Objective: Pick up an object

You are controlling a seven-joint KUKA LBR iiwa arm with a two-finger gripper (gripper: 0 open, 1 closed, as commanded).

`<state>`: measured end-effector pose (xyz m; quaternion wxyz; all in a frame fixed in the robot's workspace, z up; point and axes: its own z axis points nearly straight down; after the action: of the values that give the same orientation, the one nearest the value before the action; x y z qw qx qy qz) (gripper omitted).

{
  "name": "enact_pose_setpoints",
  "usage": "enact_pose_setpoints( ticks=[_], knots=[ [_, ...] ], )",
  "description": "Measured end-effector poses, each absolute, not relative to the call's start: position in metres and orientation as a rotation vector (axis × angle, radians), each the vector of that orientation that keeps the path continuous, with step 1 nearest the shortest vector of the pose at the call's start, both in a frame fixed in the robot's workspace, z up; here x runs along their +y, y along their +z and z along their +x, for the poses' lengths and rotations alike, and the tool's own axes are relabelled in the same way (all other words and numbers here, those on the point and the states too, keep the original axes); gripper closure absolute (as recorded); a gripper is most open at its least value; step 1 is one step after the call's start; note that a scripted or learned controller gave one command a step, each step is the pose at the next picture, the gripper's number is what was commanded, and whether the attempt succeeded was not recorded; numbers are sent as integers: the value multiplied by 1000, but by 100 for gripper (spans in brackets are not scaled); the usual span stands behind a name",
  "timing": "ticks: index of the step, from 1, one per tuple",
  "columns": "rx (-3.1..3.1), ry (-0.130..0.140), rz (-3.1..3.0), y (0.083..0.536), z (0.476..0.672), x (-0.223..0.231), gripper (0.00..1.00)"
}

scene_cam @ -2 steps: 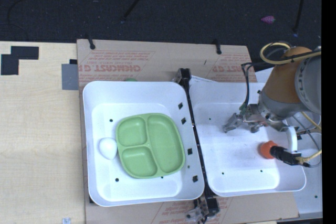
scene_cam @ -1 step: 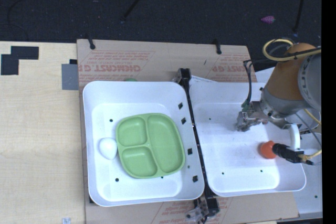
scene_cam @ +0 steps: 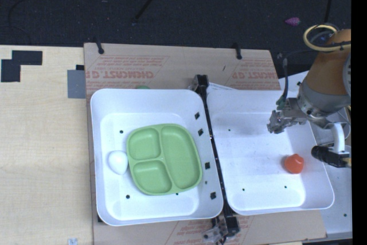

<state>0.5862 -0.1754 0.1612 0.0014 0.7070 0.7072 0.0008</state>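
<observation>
A small orange-red ball [scene_cam: 293,163] lies on the floor of the right bin [scene_cam: 252,203], near its right wall. My gripper [scene_cam: 278,123] hangs over the upper right part of that bin, above and a little left of the ball and apart from it. In the left bin [scene_cam: 109,203] a green three-compartment plate [scene_cam: 164,158] lies flat, with a white egg-shaped object [scene_cam: 118,162] touching its left edge.
The grey arm with its orange band [scene_cam: 330,74] comes in from the right over the right bin's far corner. A black divider clip strip [scene_cam: 207,140] runs between the two bins. Cardboard [scene_cam: 172,66] lies under both bins.
</observation>
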Motion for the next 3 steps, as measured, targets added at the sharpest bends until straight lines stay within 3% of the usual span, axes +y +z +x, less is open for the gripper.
enact_pose_setpoints(
  ticks=[1,2,3],
  knots=[
    [2220,2,2218,224,587,-181,100],
    [2223,-4,2224,203,587,-181,100],
    [2228,-2,2221,215,580,-125,100]
  ],
)
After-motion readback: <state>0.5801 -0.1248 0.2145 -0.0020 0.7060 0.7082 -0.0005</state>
